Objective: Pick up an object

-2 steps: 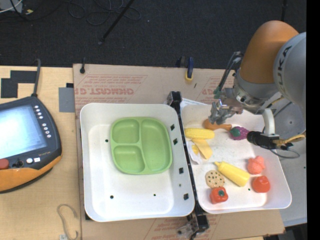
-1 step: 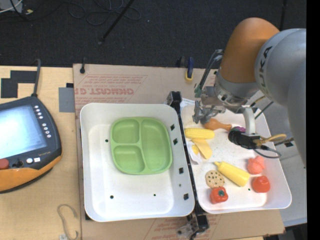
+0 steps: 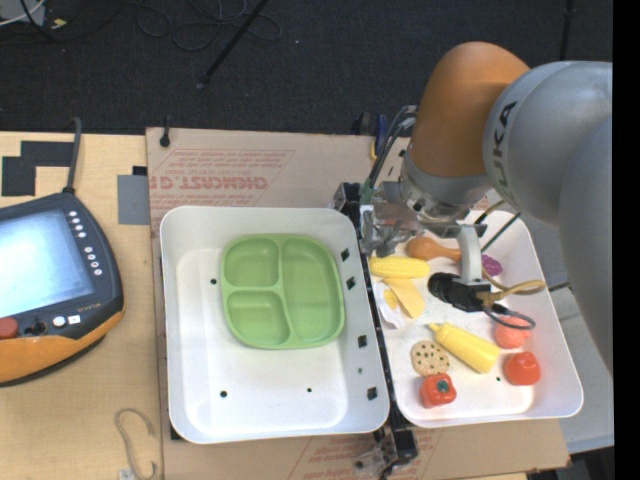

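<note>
Reaching in from the right, the arm places the gripper at the far left corner of the right bin, close to the wall it shares with the left bin. Jaw state: the wrist housing hides them, so whether the jaws are spread or pressed together cannot be told, and no object is seen between them. Candidate objects all lie on the right bin floor: a yellow corn cob just beside the gripper, pale yellow slices next to it, an orange-brown piece by the wrist, a yellow bottle, a cookie, a red vegetable, a red-orange fruit, a pink ball and a small purple item. The left bin carries a green divided plate. Status, as a judgement: the pick is not yet done; the gripper appears to be at the approach stage, nearest the corn cob. Left to do: secure one object between the jaws, then raise it clear of the bin floor
</note>
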{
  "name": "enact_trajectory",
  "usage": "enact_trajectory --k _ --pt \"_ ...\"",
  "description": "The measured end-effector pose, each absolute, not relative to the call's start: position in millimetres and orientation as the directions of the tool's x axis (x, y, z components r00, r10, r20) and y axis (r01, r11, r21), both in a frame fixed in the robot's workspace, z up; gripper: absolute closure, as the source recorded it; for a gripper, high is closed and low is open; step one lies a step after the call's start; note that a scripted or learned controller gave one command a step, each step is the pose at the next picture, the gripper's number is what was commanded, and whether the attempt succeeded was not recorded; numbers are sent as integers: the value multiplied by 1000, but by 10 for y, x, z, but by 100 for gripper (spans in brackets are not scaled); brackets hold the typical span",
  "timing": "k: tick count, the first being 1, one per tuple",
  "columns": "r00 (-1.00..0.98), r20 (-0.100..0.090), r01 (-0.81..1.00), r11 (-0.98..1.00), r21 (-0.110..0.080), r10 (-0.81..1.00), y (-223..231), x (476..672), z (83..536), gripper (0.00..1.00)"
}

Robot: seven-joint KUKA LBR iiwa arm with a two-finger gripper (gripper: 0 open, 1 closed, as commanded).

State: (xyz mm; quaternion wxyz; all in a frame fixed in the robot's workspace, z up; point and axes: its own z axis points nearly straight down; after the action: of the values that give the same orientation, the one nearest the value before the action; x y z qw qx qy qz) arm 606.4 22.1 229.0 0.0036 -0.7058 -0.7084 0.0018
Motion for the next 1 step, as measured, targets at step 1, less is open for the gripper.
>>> enact_trajectory --k 1 --pt "-4 2 1000 4 -7 1000 731 5964 2351 100"
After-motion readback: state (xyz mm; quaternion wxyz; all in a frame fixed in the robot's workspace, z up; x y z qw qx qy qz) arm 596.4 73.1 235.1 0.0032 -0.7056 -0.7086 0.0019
